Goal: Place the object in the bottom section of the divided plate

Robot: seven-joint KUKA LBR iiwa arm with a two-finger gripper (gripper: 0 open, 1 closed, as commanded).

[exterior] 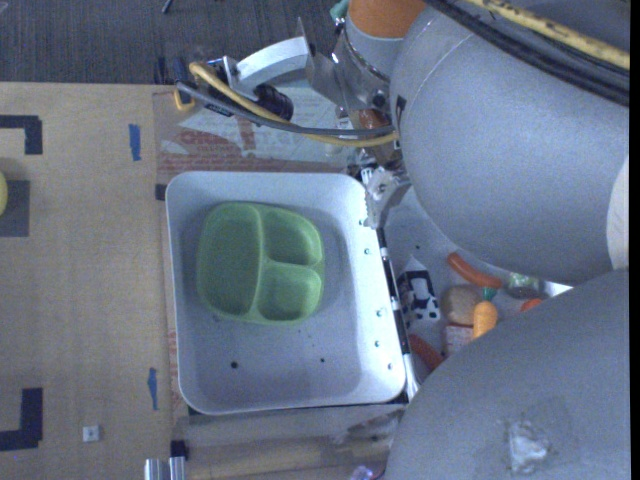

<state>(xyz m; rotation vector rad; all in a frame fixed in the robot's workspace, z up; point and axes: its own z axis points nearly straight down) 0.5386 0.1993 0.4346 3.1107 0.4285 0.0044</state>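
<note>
I cannot tell if the claw is wide or narrow; the big grey arm (500, 118) covers it. Small toys (484, 318) lie under the arm. The green plate (232, 258) sits well apart in the other bin (300, 378). A blind grab could miss.

The tan worktop (80, 268) carries a shallow white bin (270, 368) at its middle, and a second white bin (440, 258) sits just beside it to the right, largely covered by the grey arm. Black corner marks (25, 133) and short strips of blue tape (135, 141) lie flat on the bare surface left of the first bin. Torn red-and-white tape (205, 143) is stuck to the worktop just above that bin's top edge.
</note>
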